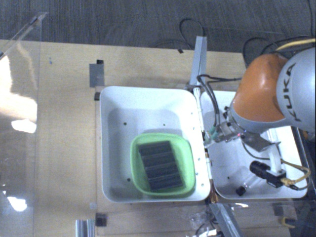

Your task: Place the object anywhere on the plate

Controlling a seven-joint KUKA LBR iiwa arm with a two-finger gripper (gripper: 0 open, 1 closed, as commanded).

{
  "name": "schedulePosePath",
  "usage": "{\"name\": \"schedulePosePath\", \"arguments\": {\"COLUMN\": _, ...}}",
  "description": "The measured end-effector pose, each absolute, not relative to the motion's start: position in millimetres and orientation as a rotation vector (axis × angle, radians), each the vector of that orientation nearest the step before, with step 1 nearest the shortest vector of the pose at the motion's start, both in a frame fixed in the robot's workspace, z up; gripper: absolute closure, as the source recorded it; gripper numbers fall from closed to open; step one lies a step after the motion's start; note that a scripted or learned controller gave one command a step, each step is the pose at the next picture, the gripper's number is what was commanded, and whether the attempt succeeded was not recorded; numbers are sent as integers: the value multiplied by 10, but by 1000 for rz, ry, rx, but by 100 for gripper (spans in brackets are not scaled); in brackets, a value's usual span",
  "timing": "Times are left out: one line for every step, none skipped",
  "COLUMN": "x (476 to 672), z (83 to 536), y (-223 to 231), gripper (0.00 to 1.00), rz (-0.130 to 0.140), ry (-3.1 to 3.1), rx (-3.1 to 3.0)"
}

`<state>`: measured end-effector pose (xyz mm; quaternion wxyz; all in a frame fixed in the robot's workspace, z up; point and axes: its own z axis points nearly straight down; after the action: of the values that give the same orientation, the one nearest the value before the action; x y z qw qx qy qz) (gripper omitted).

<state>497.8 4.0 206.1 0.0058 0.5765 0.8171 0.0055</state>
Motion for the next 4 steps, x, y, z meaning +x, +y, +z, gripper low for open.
{"name": "schedulePosePath", "arguments": {"x": 4978, "z": 2062, "y": 39, "gripper": 0, "rz": 17, "ry": 2557, "rx": 1804}}
{"name": "schedulePosePath", "arguments": {"x": 4999, "z": 2170, "y": 41, "gripper": 100, "rz": 23, "ry": 2556, "rx": 1799}}
{"name": "schedulePosePath", "arguments": {"x": 5019, "z": 2277, "y": 43, "gripper": 100, "rz": 28, "ry": 2555, "rx": 1794}}
{"name": "schedulePosePath", "arguments": {"x": 4968, "z": 1846, "y": 404, "gripper": 100, "rz": 5, "ry": 2750, "rx": 1512}}
